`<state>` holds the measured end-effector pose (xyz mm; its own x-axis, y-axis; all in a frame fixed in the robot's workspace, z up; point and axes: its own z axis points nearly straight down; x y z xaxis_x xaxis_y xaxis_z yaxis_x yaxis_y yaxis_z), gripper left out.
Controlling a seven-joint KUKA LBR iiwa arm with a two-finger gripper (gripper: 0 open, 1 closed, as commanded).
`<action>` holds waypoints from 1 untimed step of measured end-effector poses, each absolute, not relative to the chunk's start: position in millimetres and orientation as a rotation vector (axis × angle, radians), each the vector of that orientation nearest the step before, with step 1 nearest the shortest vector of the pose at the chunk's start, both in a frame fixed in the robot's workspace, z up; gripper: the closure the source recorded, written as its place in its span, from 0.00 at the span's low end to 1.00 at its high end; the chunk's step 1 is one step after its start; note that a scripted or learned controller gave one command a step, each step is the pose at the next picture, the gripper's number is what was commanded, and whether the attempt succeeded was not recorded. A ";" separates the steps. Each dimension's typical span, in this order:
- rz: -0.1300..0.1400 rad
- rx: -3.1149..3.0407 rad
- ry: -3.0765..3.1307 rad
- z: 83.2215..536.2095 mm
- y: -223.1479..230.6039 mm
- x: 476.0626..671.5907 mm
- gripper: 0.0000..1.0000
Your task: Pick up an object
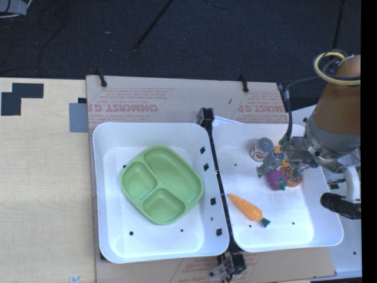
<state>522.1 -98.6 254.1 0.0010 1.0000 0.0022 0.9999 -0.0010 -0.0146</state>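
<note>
Landmark: black divider (pixel 215 175) running between the two white bins.

Left of the divider, in the left bin (pixel 109 217): a green plate (pixel 162 184) with three compartments, lying flat near the middle, turned at a slant to the bin walls, just clear of the divider.

Right of the divider, in the right bin (pixel 283 234):
- Carrot (pixel 246 207), orange with a small green end, lying flat close to the divider, the green end pointing away from it and toward the near wall.
- Small can (pixel 261 149), grey top with red and white on the side, farther from the divider than the carrot's orange end and toward the far wall.
- Purple toy (pixel 275 180), well right of the divider, between can and carrot in depth, touching or overlapping an orange piece (pixel 293 178) on its side away from the divider.

Gripper (pixel 277 165) low over the right bin, right at the purple toy and partly covering it. Opening not readable from this angle; cannot tell wide, narrow or holding. No way to tell if the toy is lifted or resting on the bin floor.

Grey arm (pixel 336 128) with orange band reaching in from the side far from the divider.

Beneath both bins, cardboard (pixel 147 105); beyond the left bin, away from the divider, pale wooden bench (pixel 41 187).
</note>
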 end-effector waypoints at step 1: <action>0.003 -2.218 -2.220 259.6 -98.8 524.1 0.00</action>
